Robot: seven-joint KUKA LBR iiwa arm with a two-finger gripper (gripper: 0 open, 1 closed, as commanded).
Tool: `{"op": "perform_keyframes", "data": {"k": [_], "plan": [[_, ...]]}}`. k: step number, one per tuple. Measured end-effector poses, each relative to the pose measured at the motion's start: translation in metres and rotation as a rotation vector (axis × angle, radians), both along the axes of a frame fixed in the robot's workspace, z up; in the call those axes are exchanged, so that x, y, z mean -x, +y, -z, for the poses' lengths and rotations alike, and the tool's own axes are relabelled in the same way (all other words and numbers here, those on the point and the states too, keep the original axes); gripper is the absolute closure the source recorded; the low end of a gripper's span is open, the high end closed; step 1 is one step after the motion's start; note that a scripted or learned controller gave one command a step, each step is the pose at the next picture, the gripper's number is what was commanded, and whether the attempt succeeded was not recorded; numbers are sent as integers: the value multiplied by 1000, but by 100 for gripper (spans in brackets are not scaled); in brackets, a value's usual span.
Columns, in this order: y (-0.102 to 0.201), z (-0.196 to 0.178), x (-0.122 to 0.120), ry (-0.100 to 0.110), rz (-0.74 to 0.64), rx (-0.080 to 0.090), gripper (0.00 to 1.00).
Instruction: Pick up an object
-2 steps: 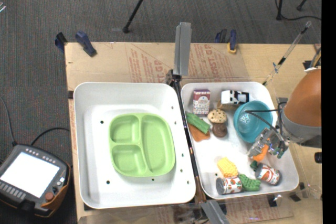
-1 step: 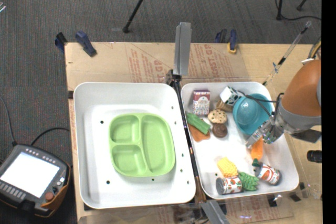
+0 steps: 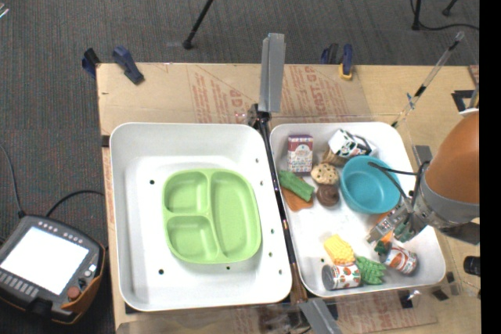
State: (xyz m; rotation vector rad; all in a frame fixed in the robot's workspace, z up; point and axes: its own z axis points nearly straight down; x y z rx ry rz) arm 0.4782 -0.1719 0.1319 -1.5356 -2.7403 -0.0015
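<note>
The robot's gripper (image 3: 389,231) hangs low in the right white bin (image 3: 356,289), close above a small red-and-white can (image 3: 401,260), likely to grab it.

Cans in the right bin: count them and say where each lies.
2. One can lies on its side at the bin's near edge, beside the yellow corn. The other can lies near the right corner, just below the gripper, which may hide more.

Green divided plate (image 3: 211,215) smooth matt plastic; teal bowl (image 3: 368,185) glossy plastic; white bins (image 3: 129,168) smooth; bench (image 3: 196,94) cardboard.
</note>
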Motion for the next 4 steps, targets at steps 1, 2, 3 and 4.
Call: {"op": "perform_keyframes", "data": {"k": [1,2,3,4], "plan": [[74,-46,-25,-1,-9,-1,100],[73,-45,-24,3,-8,0,0],[68,34,-77,11,-32,-1,0],[67,41,-158,-6,-152,3,0]]}}
